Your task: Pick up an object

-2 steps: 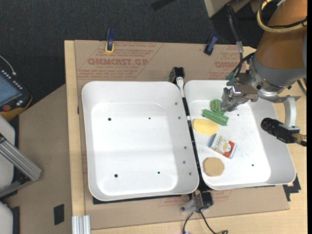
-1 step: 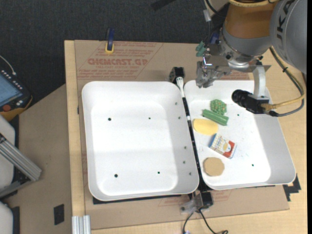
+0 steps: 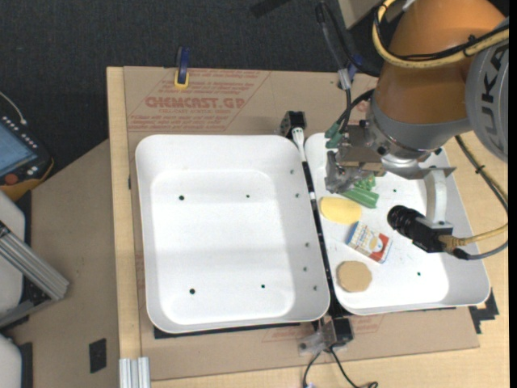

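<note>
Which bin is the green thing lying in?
The right bin: the green object lies at its far end, under the gripper.

You are looking down on a bench [image 3: 97, 217] topped with brown cardboard sheets [image 3: 202, 103], the far sheet printed with red lettering and pinned at its far edge by a blue and yellow clamp [image 3: 182, 69]. Beyond the bench lies dark carpeted floor [image 3: 121, 14]. At the left edge sits a device with a blue screen [image 3: 14, 148], and near it an aluminium rail [image 3: 32, 261]. Light falls evenly from above.
</note>
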{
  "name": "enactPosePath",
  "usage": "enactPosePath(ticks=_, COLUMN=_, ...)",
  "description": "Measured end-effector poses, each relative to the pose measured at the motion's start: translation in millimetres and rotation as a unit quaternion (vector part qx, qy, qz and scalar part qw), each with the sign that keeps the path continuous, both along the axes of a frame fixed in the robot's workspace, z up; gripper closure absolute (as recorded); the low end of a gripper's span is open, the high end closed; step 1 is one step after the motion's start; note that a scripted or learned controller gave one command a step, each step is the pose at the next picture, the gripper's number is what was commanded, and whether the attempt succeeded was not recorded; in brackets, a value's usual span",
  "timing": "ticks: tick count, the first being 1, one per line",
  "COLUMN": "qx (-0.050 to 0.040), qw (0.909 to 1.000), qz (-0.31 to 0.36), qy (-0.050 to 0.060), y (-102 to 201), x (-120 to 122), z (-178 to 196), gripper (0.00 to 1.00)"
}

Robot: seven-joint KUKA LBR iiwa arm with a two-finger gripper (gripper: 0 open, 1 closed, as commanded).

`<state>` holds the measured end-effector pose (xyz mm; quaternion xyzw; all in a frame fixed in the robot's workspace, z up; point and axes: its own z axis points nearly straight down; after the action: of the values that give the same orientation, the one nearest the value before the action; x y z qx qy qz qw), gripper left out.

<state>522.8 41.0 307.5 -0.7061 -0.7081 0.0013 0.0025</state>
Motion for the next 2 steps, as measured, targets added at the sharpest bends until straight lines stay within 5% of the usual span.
enactPosePath(ticks=1, qx=0.0006, qw=1.0, qz=0.002, qy=-0.009, y=41.6, x=2.0, z=94.5, gripper=1.0)
enactPosePath(ticks=2, qx=-0.0015, qw=1.0, qz=-0.004, qy=0.002, y=4.0, x=-45.8, z=25.8, gripper=1.0)
